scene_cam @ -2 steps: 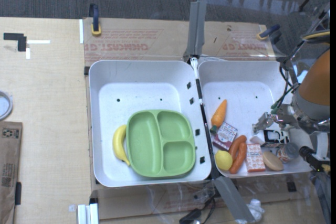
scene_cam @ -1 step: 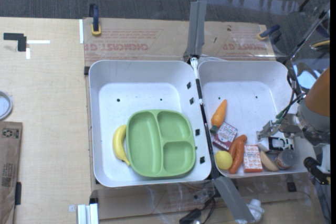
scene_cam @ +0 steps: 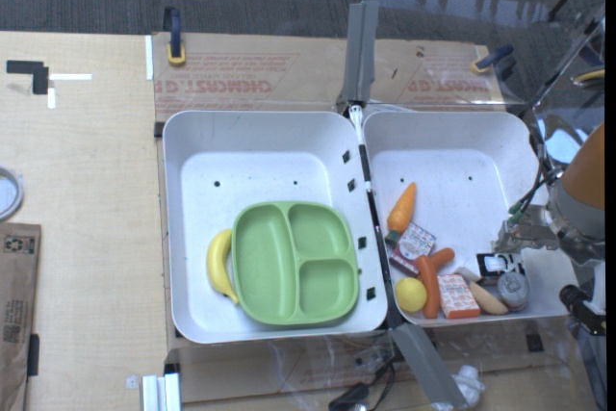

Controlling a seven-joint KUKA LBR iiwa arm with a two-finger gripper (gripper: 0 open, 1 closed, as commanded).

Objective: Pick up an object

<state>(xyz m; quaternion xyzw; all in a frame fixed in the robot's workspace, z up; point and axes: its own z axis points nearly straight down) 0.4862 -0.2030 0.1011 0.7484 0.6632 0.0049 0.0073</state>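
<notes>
Hovering at the right bin's (scene_cam: 448,125) right edge, the gripper (scene_cam: 520,236) is unreadable; nothing is seen lifted yet.

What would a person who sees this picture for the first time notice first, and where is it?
The eye goes first to the large green divided plate lying in the left bin, with a yellow banana tucked against its left edge. Next comes the cluster of small toy foods at the front of the right bin, led by an orange carrot and a yellow lemon. The gripper hangs over that bin's right side.
</notes>
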